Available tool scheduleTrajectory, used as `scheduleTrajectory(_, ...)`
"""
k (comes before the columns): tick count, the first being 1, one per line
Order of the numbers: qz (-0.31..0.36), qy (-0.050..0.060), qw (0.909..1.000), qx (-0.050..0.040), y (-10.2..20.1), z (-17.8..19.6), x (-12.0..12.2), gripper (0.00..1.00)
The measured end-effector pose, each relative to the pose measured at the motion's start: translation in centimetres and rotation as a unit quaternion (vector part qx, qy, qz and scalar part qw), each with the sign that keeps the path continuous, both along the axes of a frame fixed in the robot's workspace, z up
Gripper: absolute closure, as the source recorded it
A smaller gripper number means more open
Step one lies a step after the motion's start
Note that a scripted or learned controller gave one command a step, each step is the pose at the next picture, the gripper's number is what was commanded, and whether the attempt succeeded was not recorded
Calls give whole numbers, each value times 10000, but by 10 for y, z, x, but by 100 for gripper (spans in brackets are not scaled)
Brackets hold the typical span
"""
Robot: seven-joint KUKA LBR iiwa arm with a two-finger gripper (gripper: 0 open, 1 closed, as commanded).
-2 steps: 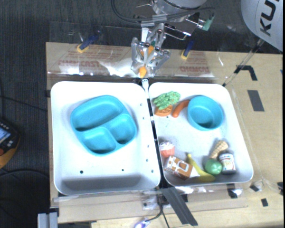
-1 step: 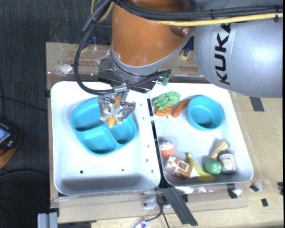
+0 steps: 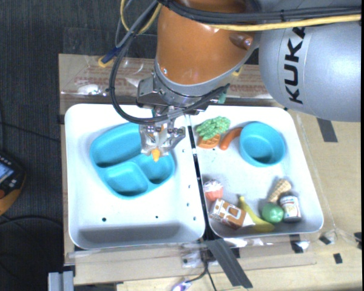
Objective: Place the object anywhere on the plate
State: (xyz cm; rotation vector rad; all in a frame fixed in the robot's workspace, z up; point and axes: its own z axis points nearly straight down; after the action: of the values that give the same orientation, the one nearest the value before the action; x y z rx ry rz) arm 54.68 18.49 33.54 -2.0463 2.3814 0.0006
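Clamped between the jaws of the gripper [image 3: 156, 145] is a small orange object [image 3: 156, 154], its tip showing just under the fingertips. Gripper and object hang over the blue plate [image 3: 131, 160], a sectioned dish lying in the left white bin [image 3: 97, 223], above the ridge where its compartments meet; whether the object touches the plate cannot be told. Above, the arm's orange band [image 3: 197, 38] and grey body [image 3: 315, 53] reach in from the right and cover the upper part of the scene.

Beside it, the right white bin [image 3: 306, 162] holds a blue bowl [image 3: 262, 143] near its far side, with a green leafy toy [image 3: 213, 128] and an orange carrot-like piece [image 3: 230, 137] just to the bowl's left. Along the near edge lie a small carton [image 3: 225, 212], a banana [image 3: 250, 213], a green round fruit [image 3: 272, 213], a small jar [image 3: 290, 206] and a cone [image 3: 279, 189], packed close together
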Motion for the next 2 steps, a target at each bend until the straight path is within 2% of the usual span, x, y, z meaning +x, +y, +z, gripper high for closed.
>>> scheduleTrajectory(1,2,-2,10000,2,0,0,0,0)
scheduleTrajectory(2,1514,4,9885,0,20,-61,-15,0)
